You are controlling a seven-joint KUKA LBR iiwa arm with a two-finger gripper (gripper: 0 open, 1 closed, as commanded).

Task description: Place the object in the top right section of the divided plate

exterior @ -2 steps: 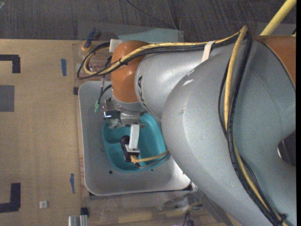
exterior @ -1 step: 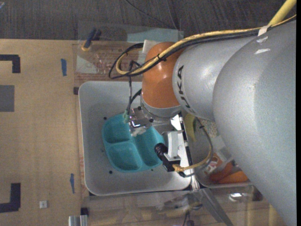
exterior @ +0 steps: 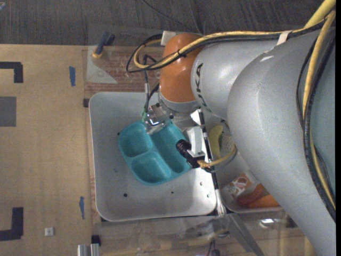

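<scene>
A teal divided plate [exterior: 152,153] lies in the left white bin [exterior: 106,143], with three sections showing. The arm's orange band and wrist hang over the plate's upper right edge. The gripper [exterior: 153,119] points down at the plate's top rim, where the upper left section meets the long right section. No object shows between its fingers from this angle. The plate's far right part is covered by the wrist and a black fitting.
The right bin [exterior: 240,199] holds a yellow-green object [exterior: 216,137], an orange object [exterior: 258,199] and a small printed packet [exterior: 240,185]. The grey arm covers most of the right side. Blue tape marks sit on the wooden bench at left.
</scene>
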